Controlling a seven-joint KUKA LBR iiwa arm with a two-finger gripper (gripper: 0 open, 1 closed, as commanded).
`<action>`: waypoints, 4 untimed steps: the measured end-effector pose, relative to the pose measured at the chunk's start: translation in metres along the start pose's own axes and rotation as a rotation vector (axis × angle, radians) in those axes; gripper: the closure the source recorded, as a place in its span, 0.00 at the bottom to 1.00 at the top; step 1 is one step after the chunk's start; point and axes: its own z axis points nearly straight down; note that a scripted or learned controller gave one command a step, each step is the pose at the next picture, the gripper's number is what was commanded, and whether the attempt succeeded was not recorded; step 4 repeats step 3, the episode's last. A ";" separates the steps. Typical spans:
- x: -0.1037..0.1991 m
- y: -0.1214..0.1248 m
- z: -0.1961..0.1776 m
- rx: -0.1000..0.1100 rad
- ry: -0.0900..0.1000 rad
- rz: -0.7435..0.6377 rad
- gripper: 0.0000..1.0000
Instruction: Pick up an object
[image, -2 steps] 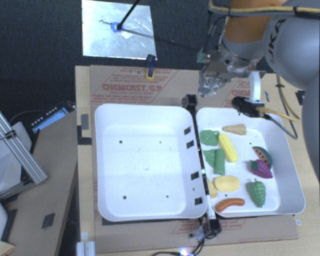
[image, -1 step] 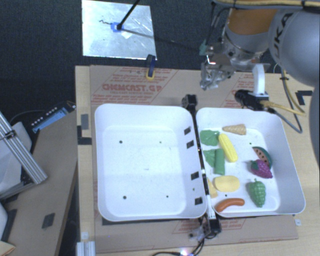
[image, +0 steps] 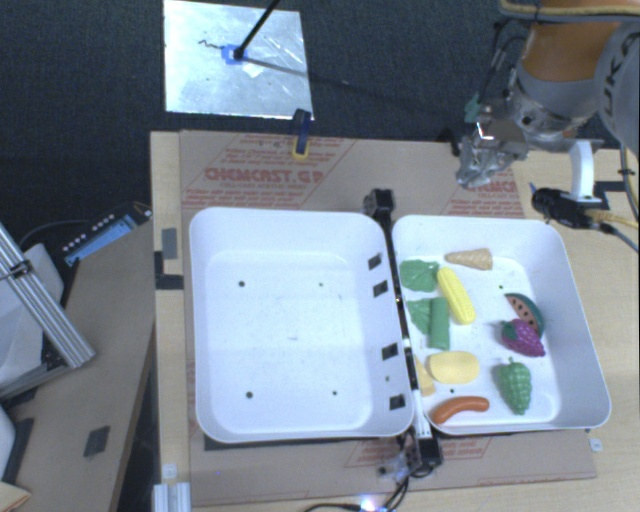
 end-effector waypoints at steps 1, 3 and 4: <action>0.113 -0.053 0.114 0.014 0.007 -0.019 1.00; 0.116 -0.114 0.135 -0.002 0.005 -0.013 1.00; 0.116 -0.114 0.135 -0.002 0.005 -0.013 1.00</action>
